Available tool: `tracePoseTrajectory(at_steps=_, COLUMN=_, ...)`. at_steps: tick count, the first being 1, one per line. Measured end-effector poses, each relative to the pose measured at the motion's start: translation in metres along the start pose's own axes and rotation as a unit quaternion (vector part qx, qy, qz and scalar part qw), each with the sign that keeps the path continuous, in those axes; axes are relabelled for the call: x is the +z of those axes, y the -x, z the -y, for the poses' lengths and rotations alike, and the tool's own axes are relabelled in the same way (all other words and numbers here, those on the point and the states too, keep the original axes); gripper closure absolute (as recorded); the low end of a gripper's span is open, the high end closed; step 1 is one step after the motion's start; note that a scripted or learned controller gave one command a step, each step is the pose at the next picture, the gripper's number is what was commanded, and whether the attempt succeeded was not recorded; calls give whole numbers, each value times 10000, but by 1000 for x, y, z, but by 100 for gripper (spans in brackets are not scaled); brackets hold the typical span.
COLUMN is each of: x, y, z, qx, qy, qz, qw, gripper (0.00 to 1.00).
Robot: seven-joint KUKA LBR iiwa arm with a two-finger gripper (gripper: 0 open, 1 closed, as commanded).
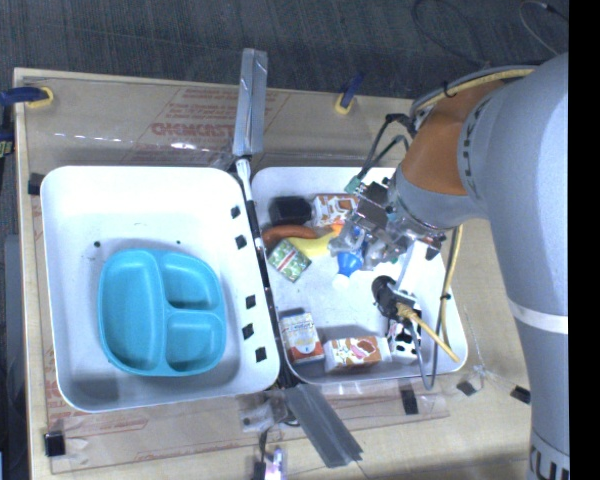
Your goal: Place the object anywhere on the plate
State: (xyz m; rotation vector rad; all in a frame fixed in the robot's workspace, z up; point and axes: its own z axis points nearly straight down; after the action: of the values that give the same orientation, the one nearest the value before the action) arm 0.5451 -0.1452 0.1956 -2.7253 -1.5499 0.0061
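Plate [163, 313], blue and sectioned, sits in our left bin [70, 208]; our gripper [365, 240] hangs over the right bin's [435, 353] clutter, its grip state unreadable.

Left bin [70, 203]: shallow, white, on the left of the bench.
Right bin [305, 180]: white, just beside the left bin, holding a scatter of small items.
Divider [252, 268]: grey strip with black clips, between the two bins.
Bench [180, 118]: brownish board with red print, under both bins.
Blue clamps [350, 93]: at the board's far edge and left corner.
Floor [130, 18]: dark grey carpet.
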Motion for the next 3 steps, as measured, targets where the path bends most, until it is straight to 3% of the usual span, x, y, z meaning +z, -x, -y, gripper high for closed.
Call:
tracePoseTrajectory(at_steps=1, x=6, y=-58, z=49, qx=209, qy=-3, qz=15, qw=9998, gripper=100)
tracePoseTrajectory(at_steps=2, x=6, y=-111, z=103, qx=-467, qy=2, qz=13, qw=9989, gripper=100)
tracePoseTrajectory(at_steps=3, x=6, y=-110, z=103, qx=-461, qy=7, qz=14, qw=9989, gripper=0)
